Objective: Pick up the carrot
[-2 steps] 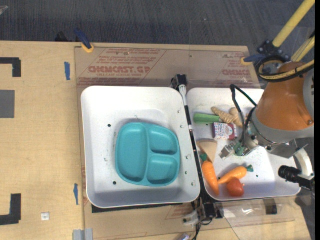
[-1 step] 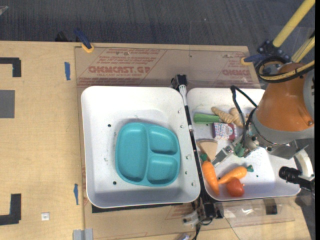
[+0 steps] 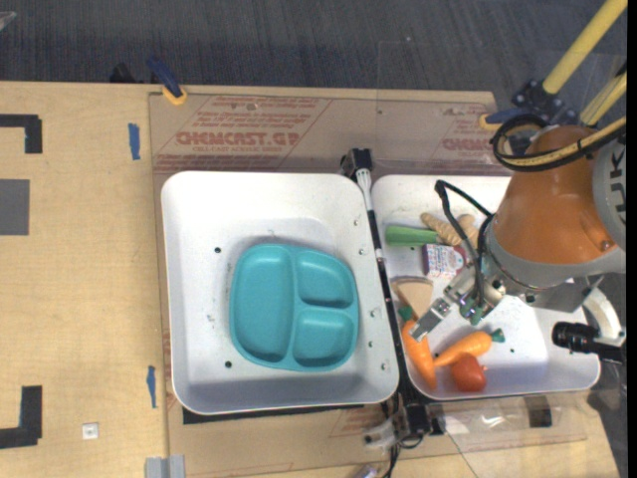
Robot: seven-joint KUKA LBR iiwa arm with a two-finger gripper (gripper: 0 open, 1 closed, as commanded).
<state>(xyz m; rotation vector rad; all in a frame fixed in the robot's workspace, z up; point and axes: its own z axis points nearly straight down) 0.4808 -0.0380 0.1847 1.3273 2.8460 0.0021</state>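
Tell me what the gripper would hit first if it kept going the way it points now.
Probably the carrot: the gripper angles down toward the right bin's near-left corner, where it lies. Height above it is unclear.

Your arm (image 3: pixel 557 207) reaches in from the right over the right-hand white bin (image 3: pixel 572 371), its orange band uppermost and the grey wrist below it. Your gripper (image 3: pixel 430 319) slants down toward that bin's left wall, low over its floor near the front left corner.
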